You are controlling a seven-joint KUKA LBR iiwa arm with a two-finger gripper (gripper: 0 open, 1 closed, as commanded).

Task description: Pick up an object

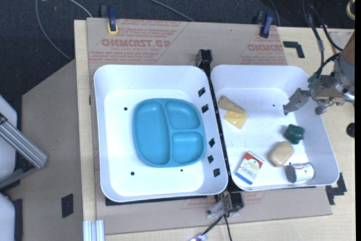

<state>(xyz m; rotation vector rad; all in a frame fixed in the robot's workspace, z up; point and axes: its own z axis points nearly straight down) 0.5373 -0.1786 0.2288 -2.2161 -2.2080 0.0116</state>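
Observation:
The right bin (265,79) holds several small things. Two yellow wedge pieces (232,112) lie near its left wall. Toward the right side sits a dark green block (294,132), with a tan rounded lump (281,153) just below it. A small red, white and orange carton (249,168) and a white cylinder with a dark end (299,172) lie along the front wall. My gripper (307,104) hangs over the right part of this bin, above and behind the green block, open with nothing between its fingers.
The left bin (113,99) holds a blue divided plate (168,131). A black divider with clips (211,121) runs between the bins. Blue clamps (113,22) hold the board at the back. Cables trail at the far right.

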